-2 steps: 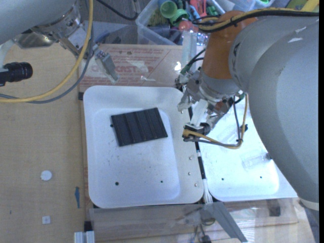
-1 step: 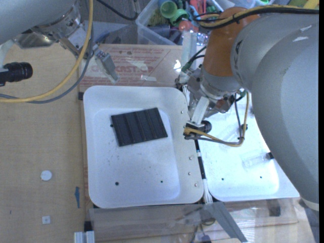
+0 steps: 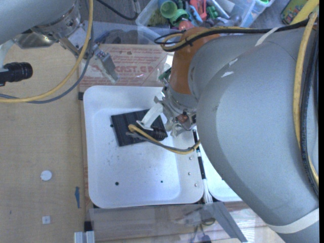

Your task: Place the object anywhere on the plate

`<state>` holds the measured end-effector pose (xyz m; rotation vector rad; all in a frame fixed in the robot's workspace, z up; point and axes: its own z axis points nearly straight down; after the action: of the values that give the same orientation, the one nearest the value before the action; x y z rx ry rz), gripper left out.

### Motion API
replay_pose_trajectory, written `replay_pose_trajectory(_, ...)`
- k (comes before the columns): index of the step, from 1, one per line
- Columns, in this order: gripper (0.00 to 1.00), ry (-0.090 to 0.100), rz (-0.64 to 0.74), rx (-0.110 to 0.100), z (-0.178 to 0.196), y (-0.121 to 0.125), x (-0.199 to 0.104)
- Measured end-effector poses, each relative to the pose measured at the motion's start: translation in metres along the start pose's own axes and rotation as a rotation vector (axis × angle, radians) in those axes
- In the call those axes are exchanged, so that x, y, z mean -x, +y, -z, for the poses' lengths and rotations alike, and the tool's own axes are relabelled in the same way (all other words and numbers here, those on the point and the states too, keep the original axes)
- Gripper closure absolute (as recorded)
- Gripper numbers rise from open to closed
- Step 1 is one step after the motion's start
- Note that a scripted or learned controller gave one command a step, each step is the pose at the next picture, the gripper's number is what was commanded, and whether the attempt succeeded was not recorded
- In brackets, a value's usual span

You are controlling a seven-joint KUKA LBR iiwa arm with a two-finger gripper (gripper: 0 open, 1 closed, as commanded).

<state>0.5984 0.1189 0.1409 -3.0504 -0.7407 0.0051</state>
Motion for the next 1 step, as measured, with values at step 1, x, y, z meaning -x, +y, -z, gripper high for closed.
replay_pose_trajectory(1, 0.00, 0.001, -0.001, 0.000, 0.0000, 0.0006, 0.0001)
